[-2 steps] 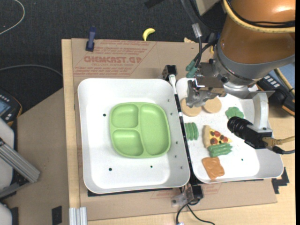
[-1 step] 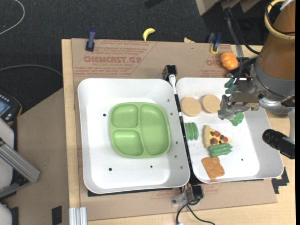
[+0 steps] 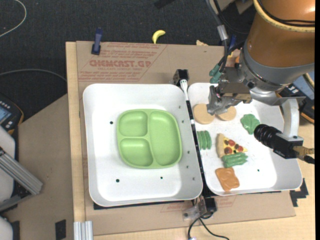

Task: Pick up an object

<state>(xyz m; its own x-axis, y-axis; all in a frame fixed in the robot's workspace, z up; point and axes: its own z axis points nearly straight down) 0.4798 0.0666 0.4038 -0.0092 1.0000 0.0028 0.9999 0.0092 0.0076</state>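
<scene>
Cardboard sheet (image 3: 125,61) underlies both white bins (image 3: 100,134) on dark carpet (image 3: 50,19).

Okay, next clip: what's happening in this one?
The arm's gripper is down in the right bin, right over two tan round cookies near its far-left corner. Toy foods, including a pizza slice, lie around it. The left bin holds a green divided plate. Nothing is visibly lifted.
</scene>
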